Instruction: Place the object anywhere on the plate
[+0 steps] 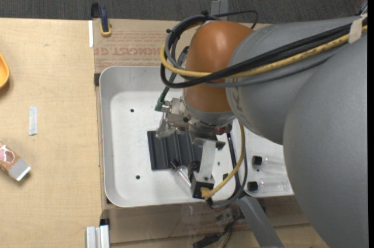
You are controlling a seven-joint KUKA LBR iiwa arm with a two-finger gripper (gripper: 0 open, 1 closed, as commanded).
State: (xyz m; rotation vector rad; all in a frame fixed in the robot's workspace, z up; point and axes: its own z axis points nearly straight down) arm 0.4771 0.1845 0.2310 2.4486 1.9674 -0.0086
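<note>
A dark grey ribbed rectangular piece (165,151) lies flat on the floor of the white bin (108,135), near its middle. My gripper (170,125) hangs over the piece's upper edge, below the orange wrist band (210,65). The arm's body hides most of the gripper, and I cannot tell whether it touches the piece. A metal bracket with a black block (198,179) sticks out just right of the piece.
The grey arm covers the bin's right half and the second bin. On the wooden bench to the left lie an orange thing (3,72), a small white strip (33,121) and a wrapped packet (13,162). A blue clamp (104,20) sits at the bin's far corner.
</note>
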